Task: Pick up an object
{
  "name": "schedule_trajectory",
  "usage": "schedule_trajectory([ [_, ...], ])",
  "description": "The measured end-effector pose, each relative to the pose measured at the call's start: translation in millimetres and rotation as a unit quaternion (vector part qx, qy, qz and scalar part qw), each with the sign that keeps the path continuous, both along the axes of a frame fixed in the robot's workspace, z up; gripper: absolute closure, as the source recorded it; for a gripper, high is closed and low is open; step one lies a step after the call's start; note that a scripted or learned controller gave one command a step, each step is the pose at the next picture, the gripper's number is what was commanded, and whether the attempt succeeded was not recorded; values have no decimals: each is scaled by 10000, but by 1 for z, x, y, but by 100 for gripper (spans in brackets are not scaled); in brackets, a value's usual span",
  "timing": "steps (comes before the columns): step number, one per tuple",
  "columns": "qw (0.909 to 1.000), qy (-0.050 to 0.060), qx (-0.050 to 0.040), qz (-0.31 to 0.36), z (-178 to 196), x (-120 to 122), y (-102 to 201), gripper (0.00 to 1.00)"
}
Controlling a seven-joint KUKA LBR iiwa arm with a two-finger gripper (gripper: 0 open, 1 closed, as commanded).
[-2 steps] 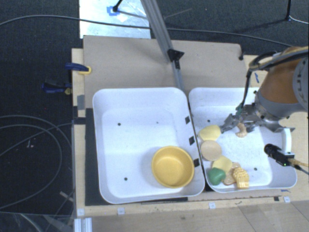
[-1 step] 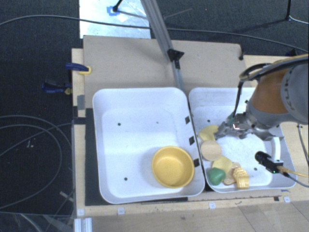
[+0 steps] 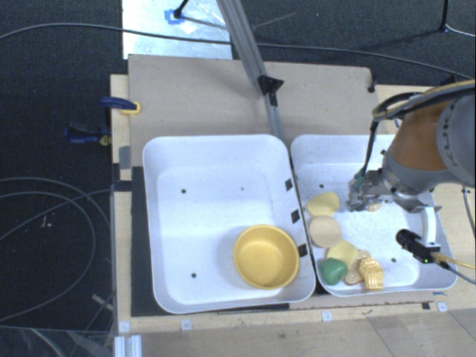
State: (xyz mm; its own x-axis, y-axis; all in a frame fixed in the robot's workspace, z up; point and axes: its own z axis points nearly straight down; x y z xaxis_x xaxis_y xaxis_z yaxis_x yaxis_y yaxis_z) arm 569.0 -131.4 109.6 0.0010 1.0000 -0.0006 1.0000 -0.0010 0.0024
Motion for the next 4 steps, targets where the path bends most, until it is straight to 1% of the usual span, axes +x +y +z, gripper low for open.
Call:
schedule_trajectory([
  [1,10000,-20,-6,5,46,4,-7,100],
  [2,10000,-19,-3,21,98,-4,-7,100],
  [3,10000,-24,-6,30,143,-2,-7,100],
  [4,10000,-5,5,53,135,14,35,100],
])
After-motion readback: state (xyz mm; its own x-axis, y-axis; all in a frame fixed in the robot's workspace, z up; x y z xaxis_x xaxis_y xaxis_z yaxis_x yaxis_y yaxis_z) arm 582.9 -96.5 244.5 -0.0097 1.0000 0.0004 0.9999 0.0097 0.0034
